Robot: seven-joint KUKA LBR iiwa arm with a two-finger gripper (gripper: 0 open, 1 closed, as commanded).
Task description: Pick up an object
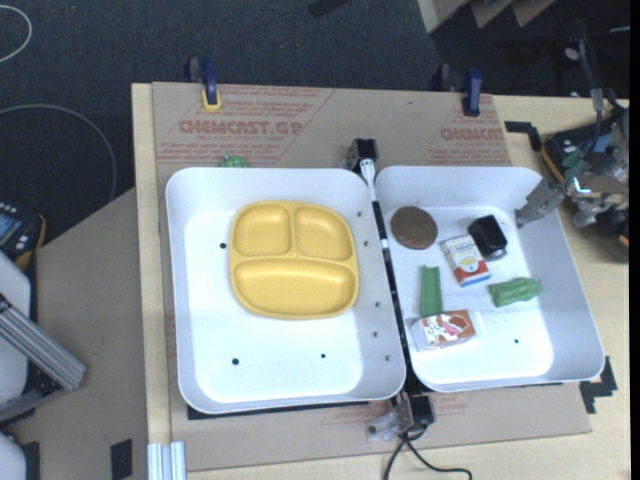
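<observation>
My claw (535,206), whose state I cannot tell, hovers at the right bin's (570,298) rim and might strike it when descending.

Two bins (200,298), one yellow tray (294,259), one brown disc (413,227), one black block (487,236), two cartons (464,260), two green pieces (430,290).

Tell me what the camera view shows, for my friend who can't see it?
A grey gripper hovers at the right white bin's far right edge, above a black block, brown disc, two small cartons and two green pieces. The left white bin holds a yellow divided plate.
</observation>
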